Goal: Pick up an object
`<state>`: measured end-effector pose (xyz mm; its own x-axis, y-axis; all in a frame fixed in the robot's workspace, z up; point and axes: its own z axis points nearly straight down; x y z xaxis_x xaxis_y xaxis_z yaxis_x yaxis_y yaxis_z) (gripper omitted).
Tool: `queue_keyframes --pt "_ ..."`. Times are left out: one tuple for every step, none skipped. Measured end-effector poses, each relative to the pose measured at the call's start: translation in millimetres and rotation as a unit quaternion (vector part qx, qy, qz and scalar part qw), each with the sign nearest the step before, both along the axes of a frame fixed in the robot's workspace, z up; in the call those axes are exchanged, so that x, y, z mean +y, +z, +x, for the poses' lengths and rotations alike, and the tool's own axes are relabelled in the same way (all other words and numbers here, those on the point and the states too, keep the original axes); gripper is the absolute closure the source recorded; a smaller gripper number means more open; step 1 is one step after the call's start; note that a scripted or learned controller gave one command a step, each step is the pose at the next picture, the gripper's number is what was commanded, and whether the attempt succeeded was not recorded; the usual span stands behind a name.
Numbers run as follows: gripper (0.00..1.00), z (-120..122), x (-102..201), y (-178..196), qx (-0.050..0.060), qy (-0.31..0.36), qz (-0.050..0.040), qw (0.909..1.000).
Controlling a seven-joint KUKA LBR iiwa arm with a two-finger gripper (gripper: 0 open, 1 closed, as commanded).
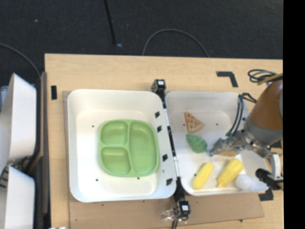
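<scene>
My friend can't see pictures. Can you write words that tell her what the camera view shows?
A robot gripper reaches down into the right white bin, beside a green toy, a waffle piece and two corn cobs. The left bin holds a green divided plate.

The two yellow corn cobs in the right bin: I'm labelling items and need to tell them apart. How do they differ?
The left corn cob looks slimmer and lies clear of the arm; the right corn cob looks thicker and sits just below the gripper. The left one is nearer the bin divider, the right one next to a white object. Both are yellow and tilted the same way, lower end to the left.
</scene>
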<state>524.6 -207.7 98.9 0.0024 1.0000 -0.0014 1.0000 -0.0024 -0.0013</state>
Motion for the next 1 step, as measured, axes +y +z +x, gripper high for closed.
queue_keyframes --pt "1.0 3.7 -1.1 16.7 -0.006 -0.002 -0.0006 1.0"
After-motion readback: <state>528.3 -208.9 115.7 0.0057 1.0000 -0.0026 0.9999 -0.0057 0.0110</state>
